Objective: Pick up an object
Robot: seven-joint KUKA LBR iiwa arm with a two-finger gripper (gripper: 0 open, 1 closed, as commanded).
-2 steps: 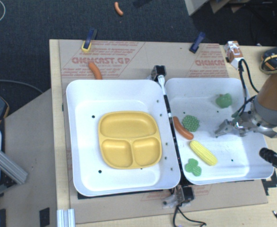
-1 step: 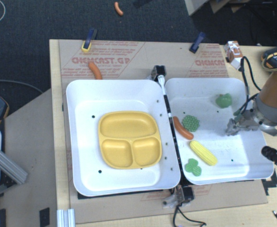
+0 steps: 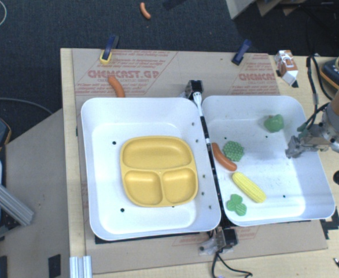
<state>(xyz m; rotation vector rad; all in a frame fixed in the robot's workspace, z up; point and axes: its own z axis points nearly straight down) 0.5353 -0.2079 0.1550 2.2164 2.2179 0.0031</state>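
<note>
Two white bins sit side by side on the surface. The tool [image 3: 294, 149] hovers at the right bin's [image 3: 308, 204] right edge; whether it is open or closed cannot be told. A green toy vegetable [image 3: 273, 122] lies nearest, just up-left of it. A yellow corn cob [image 3: 249, 187], lying diagonally, sits farther down-left.

Right bin: orange hot dog [image 3: 224, 157] slanted by left wall, touching green broccoli [image 3: 234, 150]; yellow corn [image 3: 249, 187] mid; green leafy pc [image 3: 236, 204] front; green lump [image 3: 274, 122] back
</note>
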